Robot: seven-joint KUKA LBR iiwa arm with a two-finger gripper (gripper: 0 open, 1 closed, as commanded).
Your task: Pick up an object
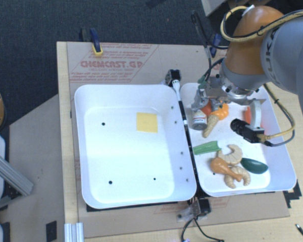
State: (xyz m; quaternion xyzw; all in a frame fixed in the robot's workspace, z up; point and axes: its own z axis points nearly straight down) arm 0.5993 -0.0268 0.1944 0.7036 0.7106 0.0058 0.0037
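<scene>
My gripper (208,103) hangs low over the back left part of the right bin (280,178). Right beneath it lie a small grey-capped bottle (198,120), an orange carrot-like piece (220,111) and a cream cone (210,127). The wrist hides part of these, and I cannot tell whether the gripper touches any of them. Nearer the front of that bin lie a green pod (206,147), a beige curled piece (235,154), a tan and orange toy (228,169) and a dark green oval (254,166). A red and white item (250,114) lies under the arm.
The left bin (91,185) holds one flat yellow square (147,122) near its back. A ridge with screws (186,135) divides the two bins. The bins rest on a brown board (111,59) with a blue and yellow clamp (96,42) at its back edge.
</scene>
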